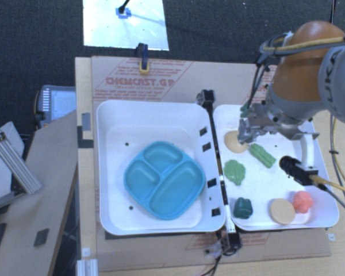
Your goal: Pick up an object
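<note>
The grey arm [310, 68] (orange band above its wrist) reaches in from the right at the far side, bent downward. Its gripper [245, 132] hangs low, pointing down and slightly toward the left.

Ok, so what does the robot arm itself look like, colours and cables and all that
The arm is grey with a rounded orange band above the wrist. Yellow and dark cables run along it. Its metal-grey pincer sits below a bulky wrist block.
</note>
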